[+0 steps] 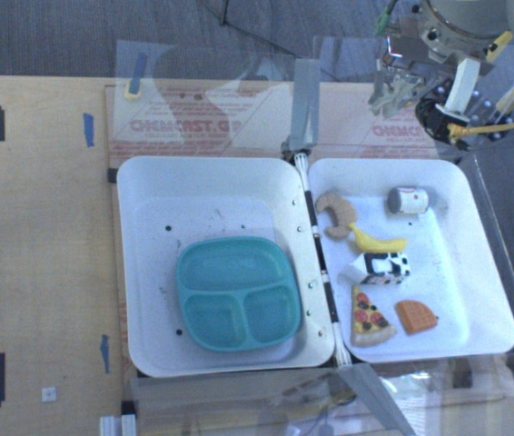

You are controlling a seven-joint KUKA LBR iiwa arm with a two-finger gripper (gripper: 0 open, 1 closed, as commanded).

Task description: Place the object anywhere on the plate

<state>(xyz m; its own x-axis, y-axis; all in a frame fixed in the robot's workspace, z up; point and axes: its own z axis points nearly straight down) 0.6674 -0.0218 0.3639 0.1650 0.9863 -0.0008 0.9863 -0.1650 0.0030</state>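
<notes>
While the gripper hangs above the right bin, finger state unreadable, the banana lies mid-bin beside the croissant. Likely light, stiff, smooth: pinch across its middle. Plate waits left.

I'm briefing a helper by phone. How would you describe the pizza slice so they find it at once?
Look in the right-hand white bin, at its near left corner beside the divider. The pizza slice lies there, a pale yellow wedge with red and dark toppings. The plain orange piece beside it has no toppings, and the black-and-white toy sits just above.
</notes>
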